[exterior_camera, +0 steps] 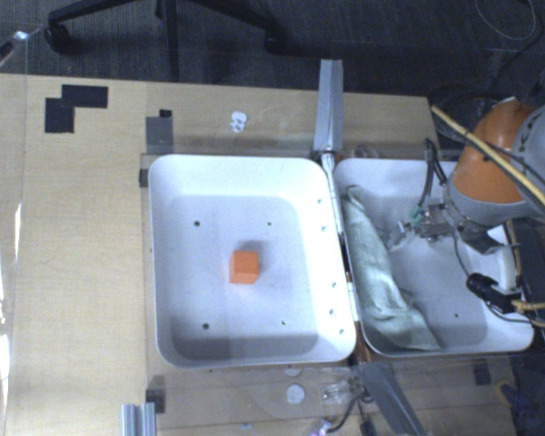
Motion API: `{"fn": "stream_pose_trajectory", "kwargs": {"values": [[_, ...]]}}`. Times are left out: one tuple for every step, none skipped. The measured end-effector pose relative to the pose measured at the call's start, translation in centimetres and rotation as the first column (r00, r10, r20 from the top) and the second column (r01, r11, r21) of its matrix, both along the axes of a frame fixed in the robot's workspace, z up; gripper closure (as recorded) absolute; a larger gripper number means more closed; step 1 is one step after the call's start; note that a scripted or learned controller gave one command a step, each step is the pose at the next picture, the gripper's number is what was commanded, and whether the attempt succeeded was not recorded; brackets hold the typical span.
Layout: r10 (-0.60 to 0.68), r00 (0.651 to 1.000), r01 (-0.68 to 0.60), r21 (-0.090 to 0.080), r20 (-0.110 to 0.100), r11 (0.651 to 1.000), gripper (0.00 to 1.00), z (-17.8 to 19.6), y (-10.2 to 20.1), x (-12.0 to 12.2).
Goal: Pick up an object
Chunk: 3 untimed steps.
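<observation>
While the orange cube [244, 267] is sitting alone in the left bin [173, 334], the end effector [416, 228] is hovering beside the grey cloth [377, 280], its grip state unreadable.

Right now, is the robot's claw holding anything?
Gripper: it hangs over the right bin, near the grey cloth; open or shut cannot be told. The orange block lies in the left bin.

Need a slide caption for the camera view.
Arm over right bin beside grey cloth; orange cube in left bin.
</observation>
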<state>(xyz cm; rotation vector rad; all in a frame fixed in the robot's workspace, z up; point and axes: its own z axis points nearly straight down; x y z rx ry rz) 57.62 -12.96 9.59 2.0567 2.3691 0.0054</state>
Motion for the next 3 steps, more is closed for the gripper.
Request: {"fn": "stream_pose_trajectory", "kwargs": {"values": [[0.001, 1.000, -0.001, 0.000, 0.005, 1.000, 1.00, 1.1, 0.1, 0.2], [-0.235, 0.972, 0.235, 0.000, 0.000, 0.972, 1.00, 11.1, 2.2, 4.7], [-0.227, 0.974, 0.227, -0.001, 0.004, 0.974, 1.00, 12.2, 2.3, 4.9]]}}
